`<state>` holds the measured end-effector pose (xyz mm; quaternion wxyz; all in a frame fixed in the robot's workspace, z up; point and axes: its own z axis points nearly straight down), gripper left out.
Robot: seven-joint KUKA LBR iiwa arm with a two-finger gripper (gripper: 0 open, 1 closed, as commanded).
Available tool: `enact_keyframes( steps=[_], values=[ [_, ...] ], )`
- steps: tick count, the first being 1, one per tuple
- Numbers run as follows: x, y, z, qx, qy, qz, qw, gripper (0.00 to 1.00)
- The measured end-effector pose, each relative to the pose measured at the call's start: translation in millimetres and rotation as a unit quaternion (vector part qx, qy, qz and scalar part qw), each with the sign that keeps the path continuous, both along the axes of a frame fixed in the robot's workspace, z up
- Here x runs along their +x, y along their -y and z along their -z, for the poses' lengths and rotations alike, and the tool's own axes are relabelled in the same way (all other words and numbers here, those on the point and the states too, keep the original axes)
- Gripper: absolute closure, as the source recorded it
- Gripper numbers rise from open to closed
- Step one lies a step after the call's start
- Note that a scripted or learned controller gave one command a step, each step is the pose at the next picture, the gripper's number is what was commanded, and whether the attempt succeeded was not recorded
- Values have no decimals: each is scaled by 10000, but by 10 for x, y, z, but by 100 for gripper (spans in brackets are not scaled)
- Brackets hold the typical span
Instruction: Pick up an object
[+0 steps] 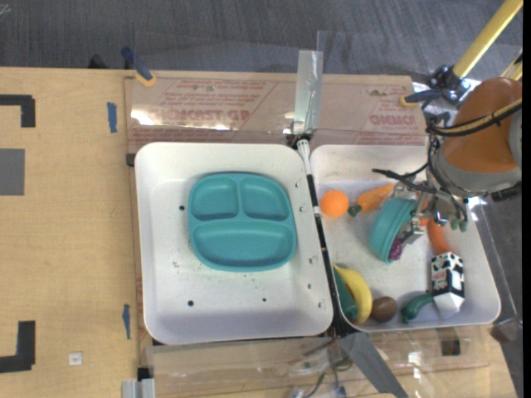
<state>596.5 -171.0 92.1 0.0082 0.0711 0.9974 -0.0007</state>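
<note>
The end effector [412, 215] sits at the teal bowl [388, 226], right of the orange ball [334, 204]; whether it is gripping cannot be determined.

Bright, even light; soft, slightly blurred.

You can see red printed lettering on the clear plastic sheet [207, 106] behind the left bin, well to the left of the gripper [419, 214] and further back; it runs upside down and mirrored, and you cannot read it as words. A second patch of red print sits on the clear sheet [386, 106] just behind the gripper, equally unreadable. The black-and-white carton [446, 279] near the gripper shows only blotches, no letters.
</note>
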Motion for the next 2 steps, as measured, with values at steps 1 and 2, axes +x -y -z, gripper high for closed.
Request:
enact_keyframes(
  steps=[1,2],
  values=[
    [-329,332,6,-4,-18,157,9999,0],
    [518,-116,21,15,-94,977,9952,0]
  ],
)
